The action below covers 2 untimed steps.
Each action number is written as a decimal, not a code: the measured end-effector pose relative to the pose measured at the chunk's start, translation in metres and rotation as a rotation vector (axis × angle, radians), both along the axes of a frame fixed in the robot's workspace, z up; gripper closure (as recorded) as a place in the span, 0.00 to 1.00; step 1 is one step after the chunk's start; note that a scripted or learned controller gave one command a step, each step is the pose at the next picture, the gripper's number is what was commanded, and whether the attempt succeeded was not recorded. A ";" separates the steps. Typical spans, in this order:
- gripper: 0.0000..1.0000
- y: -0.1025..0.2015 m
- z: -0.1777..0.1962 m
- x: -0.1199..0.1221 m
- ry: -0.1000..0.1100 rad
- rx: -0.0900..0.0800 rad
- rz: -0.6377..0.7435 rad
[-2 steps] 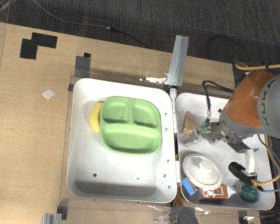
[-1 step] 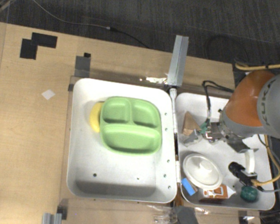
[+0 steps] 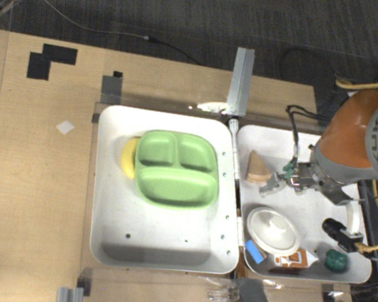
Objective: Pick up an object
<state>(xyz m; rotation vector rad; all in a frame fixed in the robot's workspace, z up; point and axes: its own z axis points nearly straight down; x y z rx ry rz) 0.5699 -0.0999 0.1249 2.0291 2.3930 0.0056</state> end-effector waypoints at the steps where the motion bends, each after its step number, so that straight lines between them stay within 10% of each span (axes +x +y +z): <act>1: 0.00 -0.024 0.009 -0.016 0.002 0.000 -0.013; 2: 0.00 0.003 -0.034 0.060 0.015 0.001 0.076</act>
